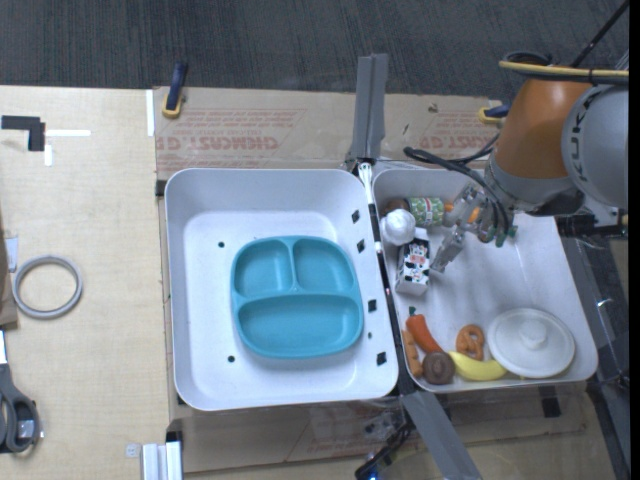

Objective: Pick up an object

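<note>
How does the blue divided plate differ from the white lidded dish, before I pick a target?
The blue divided plate lies in the left bin; the white lidded dish sits in the right bin. The plate is squarish, open, with three compartments; the dish is round with a knob. The plate looks larger. Both rest flat.

Tool [447,252] over rt bin [560,268] (by cow-print carton [414,265]); teal tray [297,297] in lt bin [190,268].

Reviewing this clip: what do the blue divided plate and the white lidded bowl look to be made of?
Blue divided plate: likely moulded plastic, matte; uniform colour, soft rounded compartment edges. White lidded bowl: probably plastic too, slightly glossy; smooth, with a faint sheen around the knob. Ceramic can't be ruled out.
</note>
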`<state>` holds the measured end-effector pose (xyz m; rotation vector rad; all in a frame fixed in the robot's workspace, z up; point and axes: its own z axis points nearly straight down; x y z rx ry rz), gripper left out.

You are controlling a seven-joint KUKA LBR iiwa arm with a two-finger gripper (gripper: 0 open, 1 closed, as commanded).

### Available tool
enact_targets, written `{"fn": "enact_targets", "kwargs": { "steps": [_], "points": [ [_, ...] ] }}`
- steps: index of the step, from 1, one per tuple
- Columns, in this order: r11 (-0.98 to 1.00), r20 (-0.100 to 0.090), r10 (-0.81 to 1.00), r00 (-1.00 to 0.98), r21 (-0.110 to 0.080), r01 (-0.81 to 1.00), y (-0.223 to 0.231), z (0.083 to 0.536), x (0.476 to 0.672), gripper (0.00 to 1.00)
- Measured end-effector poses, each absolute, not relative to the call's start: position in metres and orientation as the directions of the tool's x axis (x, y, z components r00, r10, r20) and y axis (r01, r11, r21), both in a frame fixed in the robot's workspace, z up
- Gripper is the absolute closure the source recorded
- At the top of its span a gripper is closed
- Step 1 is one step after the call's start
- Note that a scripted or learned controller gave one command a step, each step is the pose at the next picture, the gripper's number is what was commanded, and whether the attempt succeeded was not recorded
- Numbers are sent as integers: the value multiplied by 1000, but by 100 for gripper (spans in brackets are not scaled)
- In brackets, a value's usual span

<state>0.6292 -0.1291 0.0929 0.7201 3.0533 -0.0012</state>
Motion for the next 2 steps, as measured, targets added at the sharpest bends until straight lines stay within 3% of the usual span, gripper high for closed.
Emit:
{"fn": "enact_targets", "kwargs": {
  "steps": [1,2],
  "points": [
    [879,-7,477,-879,1,477,-199,119,648,0],
    [820,-4,572,-820,1,572,-175,93,651,0]
  ]
}}
